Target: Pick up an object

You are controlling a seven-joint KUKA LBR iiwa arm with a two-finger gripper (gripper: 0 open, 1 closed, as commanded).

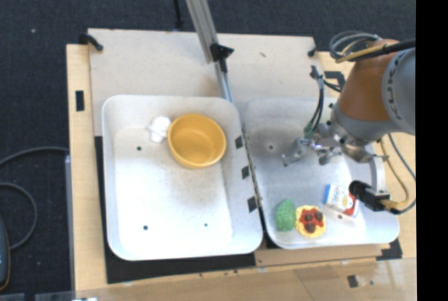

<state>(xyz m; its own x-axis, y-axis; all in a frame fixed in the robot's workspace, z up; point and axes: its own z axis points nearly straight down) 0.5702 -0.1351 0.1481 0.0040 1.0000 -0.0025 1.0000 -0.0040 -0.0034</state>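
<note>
Gripper (306, 152) hangs over the right bin (276, 117) — its state I cannot tell. Below it, near that bin's front wall, lie a green object (285, 214), a yellow-and-red toy (311, 220) and a small carton (341, 199) — none touched.

No text, label, brand or number can be read on anything here. The one likely bearer is the small carton (341, 199) — white with red and blue patches, lying in the right bin (274, 117) just right of the yellow disc with red spots (311, 220) — but its printing is too small and blurred to make out.
</note>
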